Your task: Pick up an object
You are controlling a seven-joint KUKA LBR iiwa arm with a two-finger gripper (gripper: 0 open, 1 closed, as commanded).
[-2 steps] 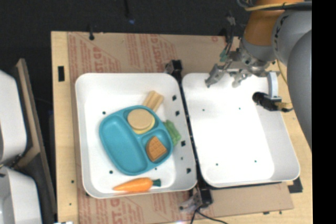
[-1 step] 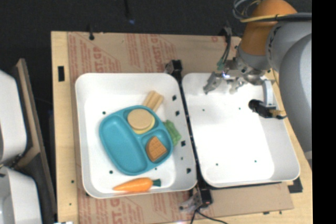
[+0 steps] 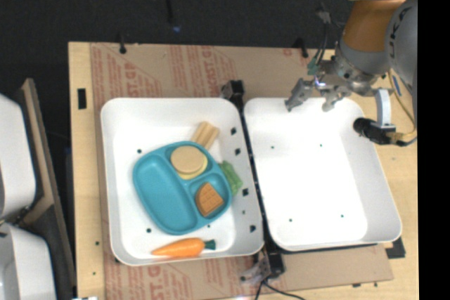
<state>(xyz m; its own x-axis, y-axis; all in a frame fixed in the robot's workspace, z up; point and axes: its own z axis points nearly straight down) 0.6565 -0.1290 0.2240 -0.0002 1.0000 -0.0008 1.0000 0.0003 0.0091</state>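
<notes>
In the left bin (image 3: 116, 130) lies a blue divided tray (image 3: 165, 200) with a round tan cookie (image 3: 189, 160) and a brown waffle-like piece (image 3: 209, 199) on it. A pale wooden block (image 3: 205, 133) lies just beyond the tray, a green piece (image 3: 232, 178) at its right edge, and an orange carrot (image 3: 184, 247) near the bin's front wall. My gripper (image 3: 310, 100) hangs over the far edge of the right bin (image 3: 316, 179), its two fingers spread apart and open with nothing between them.
The two white bins sit side by side on a cardboard-covered bench (image 3: 162, 70). Black clips (image 3: 233, 89) mark where the bins meet. The arm's orange band (image 3: 376, 7) rises at the upper right.
</notes>
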